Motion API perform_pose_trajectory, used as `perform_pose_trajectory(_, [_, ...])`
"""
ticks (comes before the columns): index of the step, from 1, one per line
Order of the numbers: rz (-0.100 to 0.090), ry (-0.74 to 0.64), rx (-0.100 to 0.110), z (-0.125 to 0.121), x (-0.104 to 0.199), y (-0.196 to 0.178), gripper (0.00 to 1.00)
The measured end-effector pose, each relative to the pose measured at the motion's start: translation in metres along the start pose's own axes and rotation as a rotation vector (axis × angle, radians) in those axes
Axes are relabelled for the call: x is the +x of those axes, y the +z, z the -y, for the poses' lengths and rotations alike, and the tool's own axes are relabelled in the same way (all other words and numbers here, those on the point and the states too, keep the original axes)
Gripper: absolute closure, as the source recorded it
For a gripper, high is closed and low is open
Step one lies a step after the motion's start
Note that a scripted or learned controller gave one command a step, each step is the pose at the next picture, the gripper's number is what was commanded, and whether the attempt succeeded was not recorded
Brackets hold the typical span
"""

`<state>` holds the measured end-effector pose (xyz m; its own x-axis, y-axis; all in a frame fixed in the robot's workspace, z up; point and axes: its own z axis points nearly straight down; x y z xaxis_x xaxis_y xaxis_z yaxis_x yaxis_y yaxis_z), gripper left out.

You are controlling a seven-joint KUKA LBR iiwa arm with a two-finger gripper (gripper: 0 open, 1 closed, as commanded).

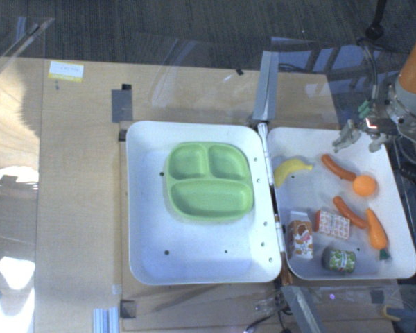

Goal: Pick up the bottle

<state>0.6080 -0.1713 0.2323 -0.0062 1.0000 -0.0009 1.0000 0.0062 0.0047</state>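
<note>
The bottle is a short, dark green one with a pale label, lying on its side near the front edge of the right bin. My gripper hangs over the far right part of that bin, well behind the bottle and apart from it. Its two grey fingers stand spread, open, with nothing between them. The arm comes in from the right, its orange band at the frame's edge.
The right bin also holds a banana, two red sausages, an orange, a carrot and two small cartons beside the bottle. The left bin bears a green divided plate.
</note>
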Motion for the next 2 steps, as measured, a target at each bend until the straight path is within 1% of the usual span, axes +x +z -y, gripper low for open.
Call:
perform_pose_trajectory(1, [0.002,-0.046,0.001,-0.049,-0.004,0.147,0.0])
perform_pose_trajectory(2, [0.0,0.068,-0.006,0.026,0.05,0.144,0.0])
